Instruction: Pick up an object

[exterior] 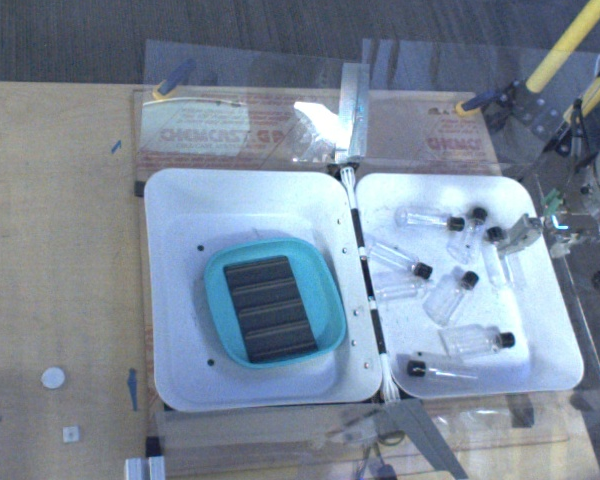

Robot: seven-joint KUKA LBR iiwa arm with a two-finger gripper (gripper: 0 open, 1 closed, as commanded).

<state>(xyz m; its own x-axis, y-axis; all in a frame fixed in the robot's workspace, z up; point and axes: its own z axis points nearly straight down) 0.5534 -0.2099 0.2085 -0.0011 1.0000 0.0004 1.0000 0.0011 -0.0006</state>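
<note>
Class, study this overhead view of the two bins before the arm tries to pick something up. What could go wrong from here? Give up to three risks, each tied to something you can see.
1. The clear vials in the right bin are see-through against white, so they may be hard to locate.
2. Several lie close together, so the pincer might nudge a neighbour.
3. They lie on their sides and could roll away.
</note>
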